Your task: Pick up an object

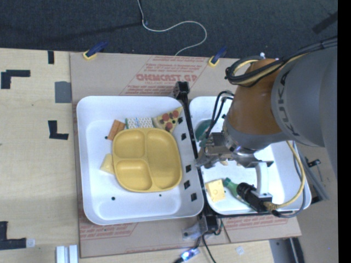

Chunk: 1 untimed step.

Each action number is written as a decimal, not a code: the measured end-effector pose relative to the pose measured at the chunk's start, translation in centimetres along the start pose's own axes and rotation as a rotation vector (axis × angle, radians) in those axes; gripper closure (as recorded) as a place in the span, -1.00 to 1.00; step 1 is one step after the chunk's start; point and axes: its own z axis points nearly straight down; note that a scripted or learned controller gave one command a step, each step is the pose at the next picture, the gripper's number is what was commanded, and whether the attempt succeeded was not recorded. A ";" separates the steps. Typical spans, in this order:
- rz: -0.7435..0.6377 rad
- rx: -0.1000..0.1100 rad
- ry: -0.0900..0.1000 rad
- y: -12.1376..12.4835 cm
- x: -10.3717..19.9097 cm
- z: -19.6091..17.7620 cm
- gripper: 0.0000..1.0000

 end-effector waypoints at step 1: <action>-0.002 -0.002 0.000 0.4 -0.2 0.2 1.00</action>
